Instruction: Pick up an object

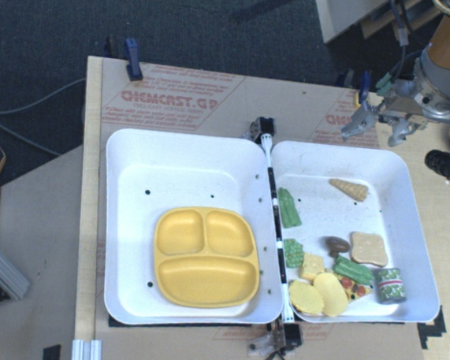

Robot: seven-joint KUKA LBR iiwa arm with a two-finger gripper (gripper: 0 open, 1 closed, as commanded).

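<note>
Risk: the toy foods are crowding the right bin's [414, 193] near corner — a descending grasp is likely pinching two at once or slipping off a rounded piece.
Tool: the tool [377, 123] is hanging above the counter [185, 100] behind the right bin, spread open, gripping nothing.
Right bin: holding the cone [348, 189], green pod [289, 207], toast [369, 247], yellow pieces [321, 294], and can [390, 284].
Left bin: the left bin [131, 166] is carrying a yellow divided plate [206, 256] — its compartments bare.
Easiest target: the cone is lying well apart from the rest.
</note>
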